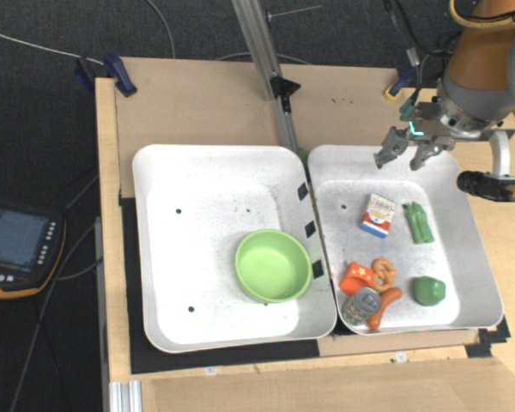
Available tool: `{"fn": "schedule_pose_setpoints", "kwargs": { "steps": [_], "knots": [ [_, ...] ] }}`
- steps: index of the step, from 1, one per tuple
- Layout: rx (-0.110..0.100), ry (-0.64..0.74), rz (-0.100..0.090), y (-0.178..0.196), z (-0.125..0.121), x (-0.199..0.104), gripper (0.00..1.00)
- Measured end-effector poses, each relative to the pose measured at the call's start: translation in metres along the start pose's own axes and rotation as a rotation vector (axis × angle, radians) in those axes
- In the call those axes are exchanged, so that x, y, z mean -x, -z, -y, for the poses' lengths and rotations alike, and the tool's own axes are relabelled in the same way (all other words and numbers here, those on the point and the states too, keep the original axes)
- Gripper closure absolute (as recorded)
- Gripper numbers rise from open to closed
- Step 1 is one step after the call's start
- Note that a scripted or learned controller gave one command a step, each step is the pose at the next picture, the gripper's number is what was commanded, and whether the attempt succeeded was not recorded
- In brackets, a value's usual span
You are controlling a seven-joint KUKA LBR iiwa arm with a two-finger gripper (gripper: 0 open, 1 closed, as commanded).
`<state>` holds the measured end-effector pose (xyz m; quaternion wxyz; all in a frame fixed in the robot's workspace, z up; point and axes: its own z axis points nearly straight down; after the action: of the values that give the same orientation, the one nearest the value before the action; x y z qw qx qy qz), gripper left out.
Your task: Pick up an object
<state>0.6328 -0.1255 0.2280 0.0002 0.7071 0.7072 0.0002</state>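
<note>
Hovering gripper [409, 154]: fingers spread, holding nothing, upper right.
Carton [378, 215]: red-white-blue, right bin [474, 230].
Around: green bottle [419, 222], bowl [273, 265] lower centre.

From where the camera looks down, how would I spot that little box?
Find the right white bin. In its upper middle lies the small box, beside a green bottle. It alone is boxy: white, with a red and blue end.

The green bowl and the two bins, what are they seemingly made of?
The green bowl looks like plastic with a matte finish: uniform light green colour, soft shading, no sharp glints. The left bin and the right bin look like thin moulded white plastic, with rounded corners and dark speckles on the floors, perhaps wear.
</note>
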Motion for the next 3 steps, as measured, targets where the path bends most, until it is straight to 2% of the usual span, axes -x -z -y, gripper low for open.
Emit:
{"fn": "schedule_pose_setpoints", "kwargs": {
  "steps": [1,3],
  "knots": [
    [0.0,0.0,0.0,0.0,0.0,0.0,0.0],
    [-0.004,0.0,0.0,-0.1,0.015,-0.004,0.0]
  ]
}}
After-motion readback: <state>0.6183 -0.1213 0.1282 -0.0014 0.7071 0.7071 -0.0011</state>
